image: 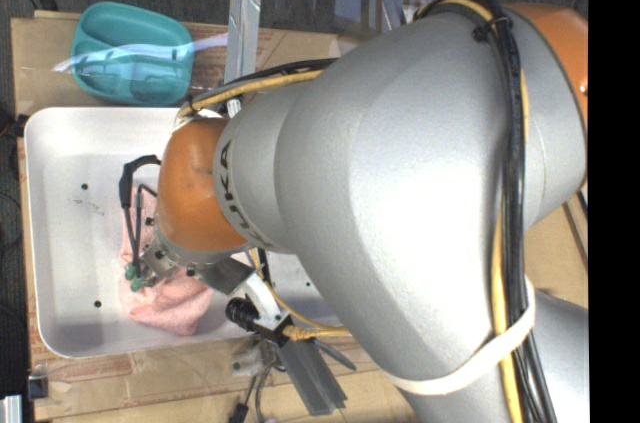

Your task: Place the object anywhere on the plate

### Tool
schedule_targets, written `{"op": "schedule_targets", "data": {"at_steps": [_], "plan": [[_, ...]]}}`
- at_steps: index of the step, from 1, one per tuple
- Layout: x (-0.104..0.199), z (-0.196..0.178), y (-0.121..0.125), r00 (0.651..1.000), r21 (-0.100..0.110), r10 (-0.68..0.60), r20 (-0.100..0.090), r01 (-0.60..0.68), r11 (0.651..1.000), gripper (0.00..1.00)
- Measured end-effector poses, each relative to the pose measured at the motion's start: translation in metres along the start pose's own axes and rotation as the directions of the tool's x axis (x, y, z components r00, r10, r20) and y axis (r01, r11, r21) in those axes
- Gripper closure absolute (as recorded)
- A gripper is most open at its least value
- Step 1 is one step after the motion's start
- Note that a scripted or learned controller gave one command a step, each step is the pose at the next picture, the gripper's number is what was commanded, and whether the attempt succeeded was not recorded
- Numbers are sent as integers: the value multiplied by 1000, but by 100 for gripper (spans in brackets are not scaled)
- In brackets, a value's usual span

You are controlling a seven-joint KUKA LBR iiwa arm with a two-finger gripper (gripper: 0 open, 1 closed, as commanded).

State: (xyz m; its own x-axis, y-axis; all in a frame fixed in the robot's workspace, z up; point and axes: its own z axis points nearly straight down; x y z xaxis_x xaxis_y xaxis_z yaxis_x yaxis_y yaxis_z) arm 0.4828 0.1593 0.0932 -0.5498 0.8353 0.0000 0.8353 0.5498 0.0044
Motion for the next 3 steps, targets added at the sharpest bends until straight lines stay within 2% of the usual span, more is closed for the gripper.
{"op": "schedule_targets", "data": {"at_steps": [1,2,3], "plan": [[-25,-96,-6,1000,4,21,0,-21,1000,100],[35,2,15,996,4,89,0,-89,996,100],[12,-59,8,995,6,102,-1,-102,995,100]]}}
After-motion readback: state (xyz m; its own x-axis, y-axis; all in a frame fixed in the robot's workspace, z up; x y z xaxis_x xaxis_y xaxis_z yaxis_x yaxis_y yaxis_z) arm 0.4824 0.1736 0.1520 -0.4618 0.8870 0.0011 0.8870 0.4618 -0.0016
